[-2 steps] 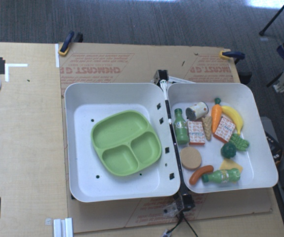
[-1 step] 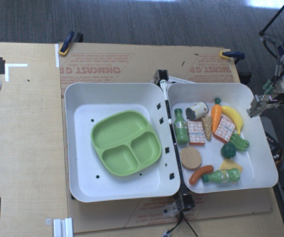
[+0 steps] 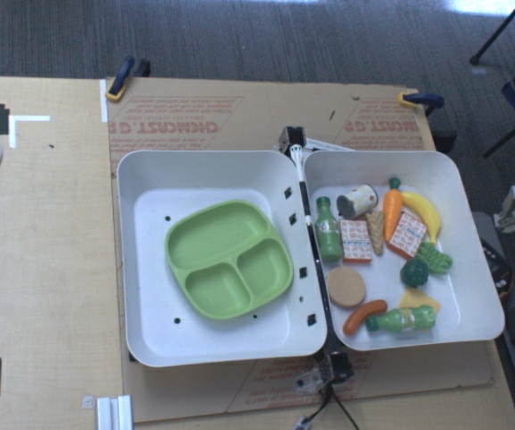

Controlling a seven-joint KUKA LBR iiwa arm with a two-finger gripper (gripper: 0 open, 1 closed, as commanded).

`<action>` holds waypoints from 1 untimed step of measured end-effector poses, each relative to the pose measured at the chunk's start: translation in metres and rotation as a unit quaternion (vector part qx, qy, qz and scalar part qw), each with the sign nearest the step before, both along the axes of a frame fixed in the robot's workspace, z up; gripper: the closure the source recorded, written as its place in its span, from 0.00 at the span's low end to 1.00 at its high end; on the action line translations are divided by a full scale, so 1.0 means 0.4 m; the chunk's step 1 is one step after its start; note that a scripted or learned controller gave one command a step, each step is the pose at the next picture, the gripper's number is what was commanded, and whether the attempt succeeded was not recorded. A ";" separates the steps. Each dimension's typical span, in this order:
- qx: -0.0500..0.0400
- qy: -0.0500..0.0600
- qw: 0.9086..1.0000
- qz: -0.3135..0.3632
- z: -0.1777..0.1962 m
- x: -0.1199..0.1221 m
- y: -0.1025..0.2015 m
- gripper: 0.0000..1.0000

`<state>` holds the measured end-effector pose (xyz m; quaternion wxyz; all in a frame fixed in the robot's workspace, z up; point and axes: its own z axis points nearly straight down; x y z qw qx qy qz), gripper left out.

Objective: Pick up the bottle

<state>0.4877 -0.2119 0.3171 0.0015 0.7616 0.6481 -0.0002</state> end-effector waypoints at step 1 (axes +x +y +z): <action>0.001 0.001 0.999 0.044 0.000 -0.024 0.184 1.00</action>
